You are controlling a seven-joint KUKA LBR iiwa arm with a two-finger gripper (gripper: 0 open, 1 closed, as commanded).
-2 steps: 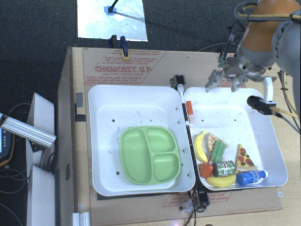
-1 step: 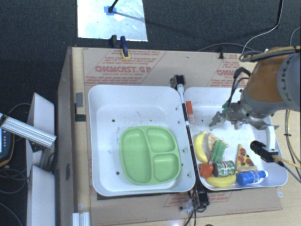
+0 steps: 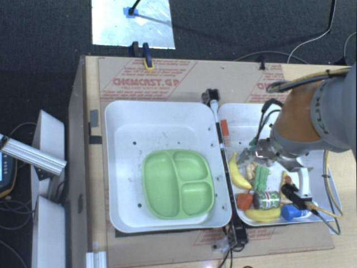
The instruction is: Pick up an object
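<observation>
The right bin (image 3: 240, 121) holds a pile of toy food: a yellow banana (image 3: 239, 173) near its left wall, a green packet (image 3: 260, 178), a red piece (image 3: 244, 200), a green-labelled can (image 3: 267, 200), a second yellow banana (image 3: 263, 215) along the front wall and a blue piece (image 3: 288, 211). My gripper (image 3: 257, 156) hangs low over the pile, just above the green packet and right of the first banana. Its fingers are hidden among the objects. The arm's grey and orange wrist (image 3: 301, 121) covers the bin's right half.
The left bin (image 3: 128, 121) holds a light green divided plate (image 3: 177, 183). A narrow divider with a black clamp (image 3: 212, 97) runs between the bins. Cardboard (image 3: 167, 77) lies behind both bins.
</observation>
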